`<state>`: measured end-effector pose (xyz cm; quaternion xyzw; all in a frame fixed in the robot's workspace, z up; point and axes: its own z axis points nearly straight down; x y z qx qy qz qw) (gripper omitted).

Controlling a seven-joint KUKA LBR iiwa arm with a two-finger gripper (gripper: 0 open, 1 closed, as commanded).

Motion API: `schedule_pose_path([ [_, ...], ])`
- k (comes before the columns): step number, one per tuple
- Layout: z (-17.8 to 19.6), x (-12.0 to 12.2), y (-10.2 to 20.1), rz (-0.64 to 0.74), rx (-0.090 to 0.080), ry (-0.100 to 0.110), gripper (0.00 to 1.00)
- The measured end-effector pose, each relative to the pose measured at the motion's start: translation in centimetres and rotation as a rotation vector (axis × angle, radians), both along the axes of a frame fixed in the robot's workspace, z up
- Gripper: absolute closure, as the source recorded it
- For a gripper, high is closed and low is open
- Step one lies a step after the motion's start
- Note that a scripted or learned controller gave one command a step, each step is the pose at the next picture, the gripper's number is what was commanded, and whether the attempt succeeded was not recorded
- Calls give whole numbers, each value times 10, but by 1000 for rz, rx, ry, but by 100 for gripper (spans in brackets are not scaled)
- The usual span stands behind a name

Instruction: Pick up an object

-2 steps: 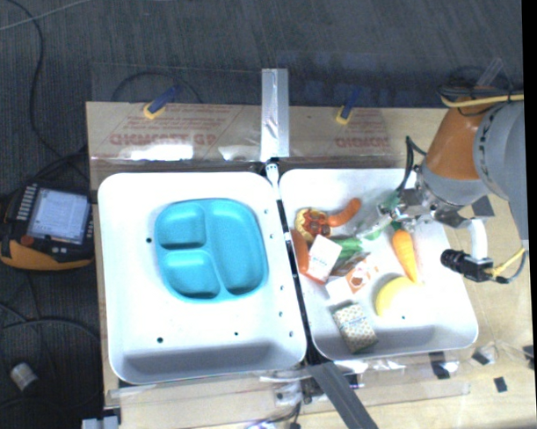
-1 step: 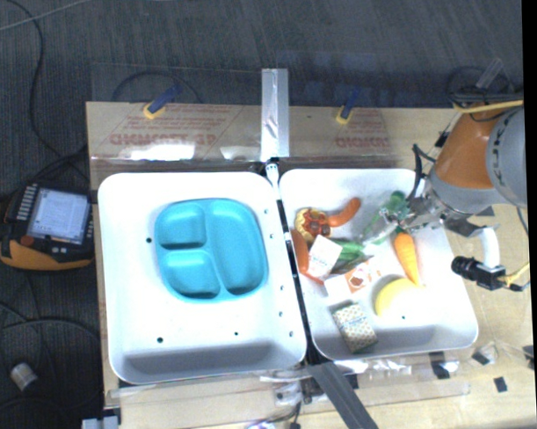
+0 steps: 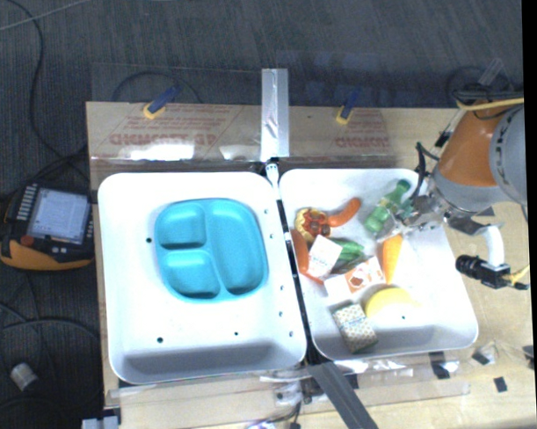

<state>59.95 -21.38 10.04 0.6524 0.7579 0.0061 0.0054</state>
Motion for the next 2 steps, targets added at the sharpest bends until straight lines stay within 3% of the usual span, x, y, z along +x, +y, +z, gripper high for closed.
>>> schedule_pose_path([
  [1, 86, -40, 31, -179, -1, 18, 100],
  [2, 123, -67, 93, -129, 0, 19, 100],
])
